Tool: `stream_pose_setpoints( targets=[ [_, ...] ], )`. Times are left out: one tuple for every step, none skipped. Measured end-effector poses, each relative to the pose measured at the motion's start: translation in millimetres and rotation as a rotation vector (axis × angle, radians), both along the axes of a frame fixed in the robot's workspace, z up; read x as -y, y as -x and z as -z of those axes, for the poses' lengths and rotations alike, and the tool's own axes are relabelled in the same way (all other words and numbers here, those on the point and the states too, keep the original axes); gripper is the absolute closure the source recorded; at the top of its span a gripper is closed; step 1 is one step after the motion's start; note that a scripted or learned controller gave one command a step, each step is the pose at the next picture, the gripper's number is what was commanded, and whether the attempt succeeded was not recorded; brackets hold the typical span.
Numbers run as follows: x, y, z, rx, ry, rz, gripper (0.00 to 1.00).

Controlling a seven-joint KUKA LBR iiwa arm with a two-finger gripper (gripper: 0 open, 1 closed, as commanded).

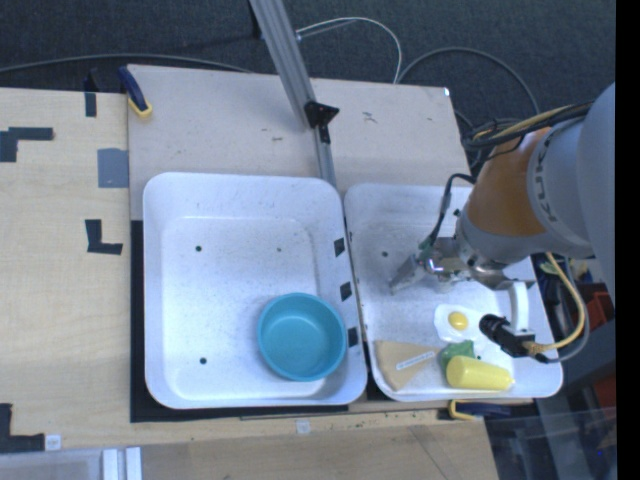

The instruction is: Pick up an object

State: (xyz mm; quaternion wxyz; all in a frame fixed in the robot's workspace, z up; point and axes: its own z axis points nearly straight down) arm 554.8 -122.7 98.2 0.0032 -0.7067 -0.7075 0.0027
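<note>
My gripper (405,276) hangs low over the bare floor of the right bin (385,218), near its middle, reaching in from the right. Toward the front right of that bin lie a toy fried egg (456,320), a pale yellow cheese wedge (404,361) and a yellow piece with a green end (474,370). The egg is the nearest, a short way to the gripper's front right. A blue bowl (301,335) stands upright in the front right corner of the left bin (180,208).
A slanted metal pole (290,53) comes down to the rear edge between the two bins. Cables (560,313) loop off the arm at the right bin's right side. The wooden bench (60,228) stretches away to the left.
</note>
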Motion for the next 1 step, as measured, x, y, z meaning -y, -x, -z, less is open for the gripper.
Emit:
stream_pose_setpoints(
  targets=[
    [-0.4, -1.4, -13.7, 0.004, -0.001, -0.001, 1.00]
  ],
)
